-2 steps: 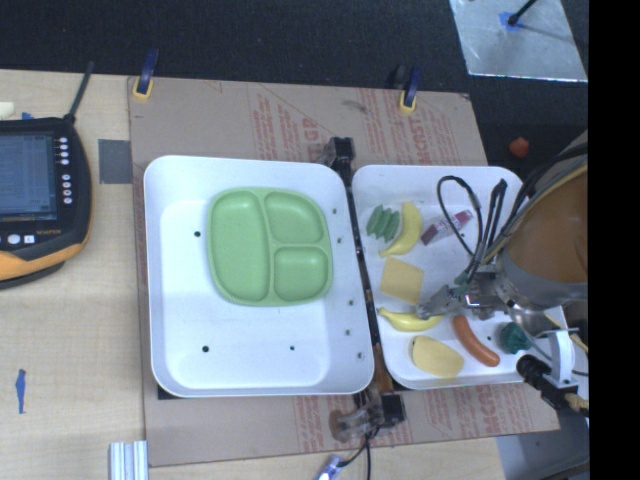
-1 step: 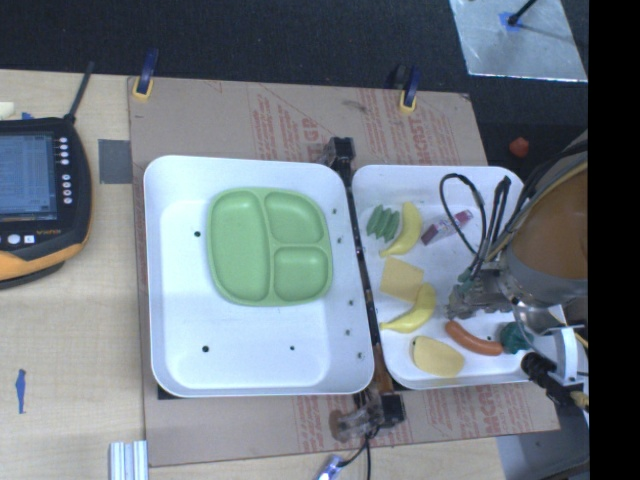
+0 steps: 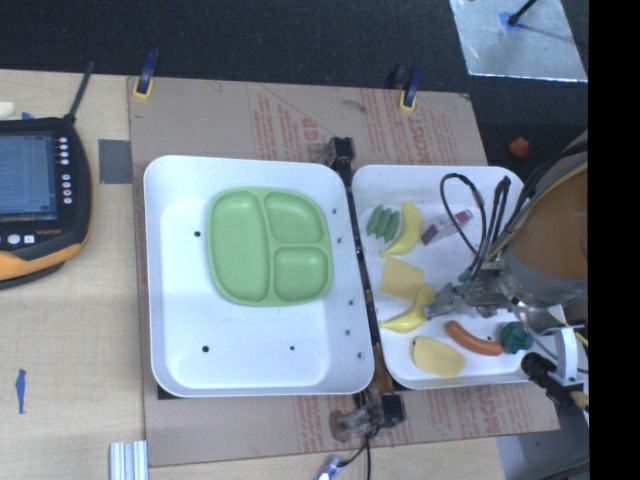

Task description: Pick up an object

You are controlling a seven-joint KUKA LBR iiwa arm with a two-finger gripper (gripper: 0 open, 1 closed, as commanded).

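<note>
**Pick attempt: end effector low over right bin**

The end effector (image 3: pixel 452 303) is seen down in the right bin (image 3: pixel 400 180); whether it is apart or together cannot be told. A yellow wedge (image 3: pixel 403 278) lies just to its left, a yellow banana-like piece (image 3: pixel 405 318) touching or nearly so below-left, and an orange sausage (image 3: pixel 472 338) just below it. The sausage's long axis runs left-right, slightly downward to the right. Closing across the short axis is judged best.
</note>
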